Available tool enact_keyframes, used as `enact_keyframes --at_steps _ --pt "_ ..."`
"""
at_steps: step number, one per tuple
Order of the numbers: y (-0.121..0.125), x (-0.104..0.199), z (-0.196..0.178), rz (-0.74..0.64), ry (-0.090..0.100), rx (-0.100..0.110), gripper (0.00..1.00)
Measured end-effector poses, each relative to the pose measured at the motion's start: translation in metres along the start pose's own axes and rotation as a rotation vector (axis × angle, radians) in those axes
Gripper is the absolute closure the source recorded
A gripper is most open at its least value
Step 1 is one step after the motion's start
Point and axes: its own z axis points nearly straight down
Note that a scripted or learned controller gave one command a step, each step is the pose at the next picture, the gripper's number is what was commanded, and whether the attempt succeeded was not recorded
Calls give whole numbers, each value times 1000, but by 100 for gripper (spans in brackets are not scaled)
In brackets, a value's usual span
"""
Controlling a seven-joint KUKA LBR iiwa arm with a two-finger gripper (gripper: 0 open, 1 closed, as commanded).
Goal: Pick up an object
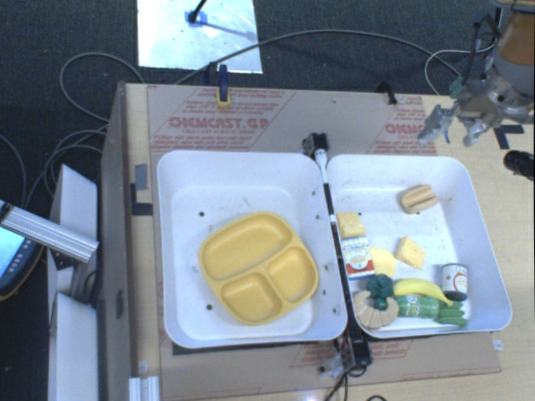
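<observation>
Hovering above the far right corner of the bench [276,111], your arm's end effector [456,129] hangs with its two fingers spread apart and nothing between them. Below it and toward the near side lies the right shallow white bin [481,215], where every candidate for the pick waits. Closest to the end effector is a tan bread-roll-shaped toy [418,198]; nearer the camera sit a pale yellow cheese-like wedge [410,252], a small dark can with a white label [454,281], a yellow plastic banana [422,289] and a green vegetable-shaped toy [428,308]. Well to the end effector's left, the second white bin [180,224] carries a yellow three-compartment plastic tray [257,266]. By this view, you have the task barely begun: nothing is grasped, and choosing an object, descending into the bin, closing and lifting all remain.
</observation>
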Motion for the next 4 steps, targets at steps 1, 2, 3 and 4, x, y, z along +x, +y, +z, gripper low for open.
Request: enact_keyframes --at_steps 1,2,3,4 --pt "-68 -38 95 2 0 3 0" --pt "-102 -14 192 2 1 4 0" --pt "-176 -29 198 2 0 1 0" --pt "-106 27 197 -1 1 -2 0"
